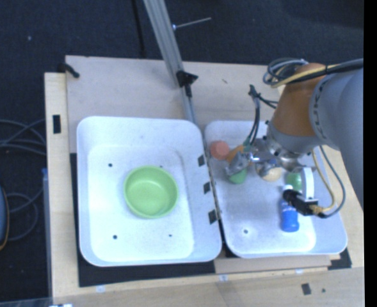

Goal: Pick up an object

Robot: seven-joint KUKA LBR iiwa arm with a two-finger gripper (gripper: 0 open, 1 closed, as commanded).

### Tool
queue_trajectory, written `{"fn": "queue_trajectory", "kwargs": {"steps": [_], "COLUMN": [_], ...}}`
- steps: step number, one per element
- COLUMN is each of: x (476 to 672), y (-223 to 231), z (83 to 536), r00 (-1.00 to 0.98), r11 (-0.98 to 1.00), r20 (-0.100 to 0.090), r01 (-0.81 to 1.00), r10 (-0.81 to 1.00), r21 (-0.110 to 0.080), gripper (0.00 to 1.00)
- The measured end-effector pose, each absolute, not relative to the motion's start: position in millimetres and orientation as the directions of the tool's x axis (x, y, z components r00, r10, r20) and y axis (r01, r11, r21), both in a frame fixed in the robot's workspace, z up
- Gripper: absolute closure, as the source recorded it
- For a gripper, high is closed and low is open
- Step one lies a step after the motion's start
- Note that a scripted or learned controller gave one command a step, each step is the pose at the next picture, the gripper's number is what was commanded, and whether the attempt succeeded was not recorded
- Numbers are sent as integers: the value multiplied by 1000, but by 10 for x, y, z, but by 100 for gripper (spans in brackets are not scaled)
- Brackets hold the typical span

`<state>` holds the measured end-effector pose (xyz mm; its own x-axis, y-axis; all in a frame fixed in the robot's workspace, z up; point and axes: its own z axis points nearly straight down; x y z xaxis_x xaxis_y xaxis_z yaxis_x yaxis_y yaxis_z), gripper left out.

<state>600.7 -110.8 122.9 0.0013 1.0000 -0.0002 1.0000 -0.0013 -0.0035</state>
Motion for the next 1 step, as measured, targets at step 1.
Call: {"fn": "queue_trajectory", "kwargs": {"steps": [1], "x": [6002], "y": [-1113], "z": [996], "r00": [1], "r11": [-1], "r20": [0], "r01": [1000], "r10": [1000], "r21": [-2], "gripper": [0]}}
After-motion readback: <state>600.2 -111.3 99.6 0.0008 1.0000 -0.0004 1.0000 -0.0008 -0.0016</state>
